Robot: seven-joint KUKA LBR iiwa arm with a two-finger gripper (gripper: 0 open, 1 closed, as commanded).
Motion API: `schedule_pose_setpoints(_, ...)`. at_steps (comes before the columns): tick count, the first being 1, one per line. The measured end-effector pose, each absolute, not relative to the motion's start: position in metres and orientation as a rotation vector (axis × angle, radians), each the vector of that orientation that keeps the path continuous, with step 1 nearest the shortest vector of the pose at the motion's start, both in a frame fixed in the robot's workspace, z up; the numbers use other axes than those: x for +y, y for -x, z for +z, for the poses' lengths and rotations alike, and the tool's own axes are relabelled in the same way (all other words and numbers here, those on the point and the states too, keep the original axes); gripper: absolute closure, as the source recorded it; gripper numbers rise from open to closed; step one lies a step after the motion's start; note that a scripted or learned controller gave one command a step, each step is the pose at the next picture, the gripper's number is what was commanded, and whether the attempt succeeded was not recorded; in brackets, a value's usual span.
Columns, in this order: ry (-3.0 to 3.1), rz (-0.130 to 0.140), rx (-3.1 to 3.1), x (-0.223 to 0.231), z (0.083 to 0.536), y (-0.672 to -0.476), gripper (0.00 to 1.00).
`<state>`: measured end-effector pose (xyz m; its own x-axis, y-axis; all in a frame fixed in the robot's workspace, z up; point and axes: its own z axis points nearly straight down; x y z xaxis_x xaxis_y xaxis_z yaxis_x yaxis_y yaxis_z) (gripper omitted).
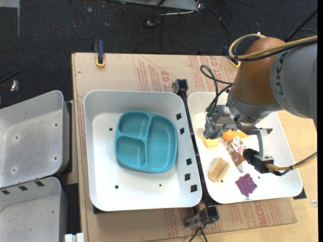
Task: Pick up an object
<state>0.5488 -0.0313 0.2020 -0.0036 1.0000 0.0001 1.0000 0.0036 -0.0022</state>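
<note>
The table (151,67) is showing a tan top printed with faint red lettering. Two shallow white bins are sitting directly on it, side by side and touching along a black divider strip (191,135) that is running from the far edge toward the near edge. The left bin (96,145) is lying toward the table's left edge, the right bin (282,160) toward its right edge. A yellow clamp (100,54) is gripping the far edge near the far left corner. A dark clamp (202,217) is sitting at the near edge, below the divider.
</note>
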Motion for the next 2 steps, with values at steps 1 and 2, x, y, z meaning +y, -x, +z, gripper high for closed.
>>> schedule_pose_setpoints(1,2.213,0.001,-2.226,0.014,0.204,-0.541,1.0)
schedule_pose_setpoints(2,2.213,0.0,-2.228,0.058,0.207,-0.537,1.0)
